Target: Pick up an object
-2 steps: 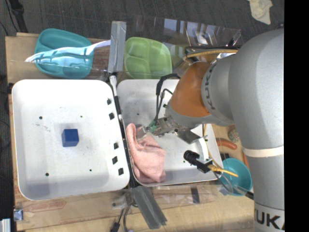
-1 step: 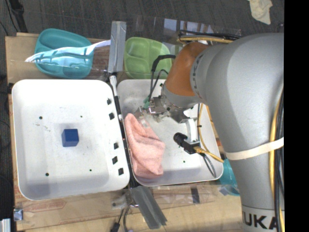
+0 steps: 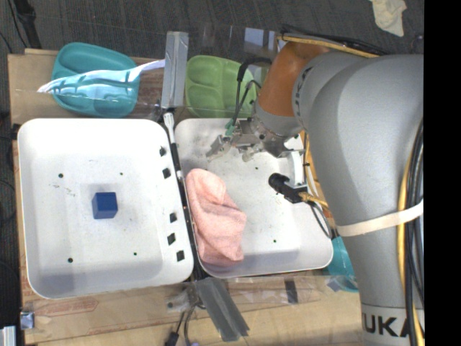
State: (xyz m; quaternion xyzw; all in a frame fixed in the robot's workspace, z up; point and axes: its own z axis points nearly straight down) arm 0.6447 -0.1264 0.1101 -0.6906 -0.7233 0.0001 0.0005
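A small blue cube [image 3: 105, 205] sits alone in the middle of the left bin [image 3: 43, 265]. A crumpled pink cloth [image 3: 215, 216] lies along the left wall of the right bin [image 3: 310, 254]. My gripper [image 3: 230, 150] hangs low over the far end of the right bin, just beyond the cloth's top edge and apart from it. Its fingers [image 3: 215, 148] stand open with nothing between them. The grey arm with its orange band reaches in from the right and covers the bin's right side.
Behind the bins a green plastic object [image 3: 212, 85] and a teal scoop-like object [image 3: 94, 78] rest on the wooden bench. A grey divider strip with black clips [image 3: 175, 193] runs between the bins. A pale rag [image 3: 385, 9] lies on the floor at the far right.
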